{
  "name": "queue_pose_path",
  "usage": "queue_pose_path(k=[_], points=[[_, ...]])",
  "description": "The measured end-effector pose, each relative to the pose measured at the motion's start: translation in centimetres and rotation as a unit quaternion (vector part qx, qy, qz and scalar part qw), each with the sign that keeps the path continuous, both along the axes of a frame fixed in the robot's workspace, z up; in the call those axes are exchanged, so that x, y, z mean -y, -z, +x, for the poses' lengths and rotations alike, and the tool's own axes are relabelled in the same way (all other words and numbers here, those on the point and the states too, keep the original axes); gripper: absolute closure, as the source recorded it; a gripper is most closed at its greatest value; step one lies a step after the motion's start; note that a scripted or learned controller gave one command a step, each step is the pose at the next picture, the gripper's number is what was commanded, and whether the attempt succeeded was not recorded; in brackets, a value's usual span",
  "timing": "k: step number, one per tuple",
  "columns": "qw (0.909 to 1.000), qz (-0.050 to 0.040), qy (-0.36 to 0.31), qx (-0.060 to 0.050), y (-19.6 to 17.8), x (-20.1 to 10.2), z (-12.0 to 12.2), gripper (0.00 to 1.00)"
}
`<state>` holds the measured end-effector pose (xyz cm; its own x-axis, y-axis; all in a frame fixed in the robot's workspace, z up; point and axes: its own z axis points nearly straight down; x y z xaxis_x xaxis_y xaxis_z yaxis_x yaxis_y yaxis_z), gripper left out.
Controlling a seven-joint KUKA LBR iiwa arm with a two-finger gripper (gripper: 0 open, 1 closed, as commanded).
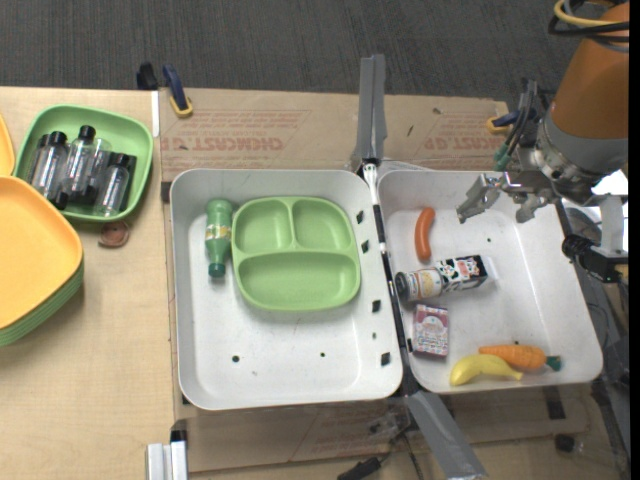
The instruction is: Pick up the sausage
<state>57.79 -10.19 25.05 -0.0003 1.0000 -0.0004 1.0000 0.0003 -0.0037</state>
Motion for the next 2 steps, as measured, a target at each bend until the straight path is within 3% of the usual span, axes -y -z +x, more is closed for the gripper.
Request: queue_pose_path(k=[1,2], points=[[0.9963,-0.0021,0.085,0.012,13.8,9.1,-3.5,0.0],[0.997,-0.0036,0.076,0.015,14.4,6.7,0.4,0.0]])
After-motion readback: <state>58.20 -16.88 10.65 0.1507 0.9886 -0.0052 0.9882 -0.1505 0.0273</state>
